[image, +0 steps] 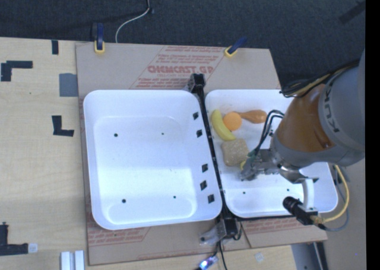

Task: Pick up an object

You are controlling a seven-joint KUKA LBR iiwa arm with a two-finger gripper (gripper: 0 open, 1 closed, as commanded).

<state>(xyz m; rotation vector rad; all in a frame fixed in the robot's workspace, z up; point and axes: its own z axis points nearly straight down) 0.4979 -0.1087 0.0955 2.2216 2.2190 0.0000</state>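
Glossy white plastic bins (142,144), cardboard underlay (172,67)

The grey arm (341,114) comes in from the bench's right edge, its orange band (303,123) bulking just above the wrist. From there the wrist angles down and leftward, carrying the end effector (248,171) low toward the bench's near right part. Dark cables loop alongside the wrist.

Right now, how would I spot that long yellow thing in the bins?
Look in the right-hand bin, at its side nearest the divider. The banana lies there, a curved yellow strip beside a round orange ball and above a beige block.
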